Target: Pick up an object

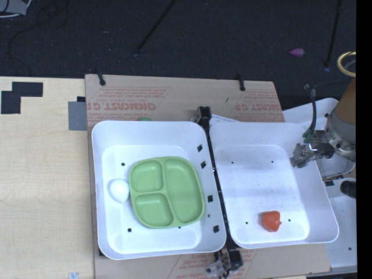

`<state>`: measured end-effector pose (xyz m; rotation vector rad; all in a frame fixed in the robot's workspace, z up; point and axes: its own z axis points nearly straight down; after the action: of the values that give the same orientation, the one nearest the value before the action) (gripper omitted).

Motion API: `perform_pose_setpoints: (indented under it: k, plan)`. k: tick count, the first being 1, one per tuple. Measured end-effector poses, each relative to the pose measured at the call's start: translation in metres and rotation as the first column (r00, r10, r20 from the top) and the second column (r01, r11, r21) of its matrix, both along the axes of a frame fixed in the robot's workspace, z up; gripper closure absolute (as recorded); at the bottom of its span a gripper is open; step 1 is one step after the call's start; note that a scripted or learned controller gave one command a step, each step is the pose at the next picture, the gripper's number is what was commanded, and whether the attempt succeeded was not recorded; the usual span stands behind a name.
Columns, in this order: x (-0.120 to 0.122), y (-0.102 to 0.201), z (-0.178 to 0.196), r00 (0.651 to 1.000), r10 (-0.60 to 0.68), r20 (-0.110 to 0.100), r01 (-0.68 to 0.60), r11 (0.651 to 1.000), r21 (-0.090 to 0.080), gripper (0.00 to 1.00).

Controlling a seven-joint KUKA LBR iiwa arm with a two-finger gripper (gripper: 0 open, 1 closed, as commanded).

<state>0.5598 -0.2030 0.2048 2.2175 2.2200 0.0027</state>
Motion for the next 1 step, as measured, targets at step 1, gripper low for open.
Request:
perform_pose_setpoints:
  k: [1]
  plan:
    - [0.0005, -0.0007, 0.0449, 1.0, 0.0, -0.002, 0.0, 1.0, 0.001, 1.0]
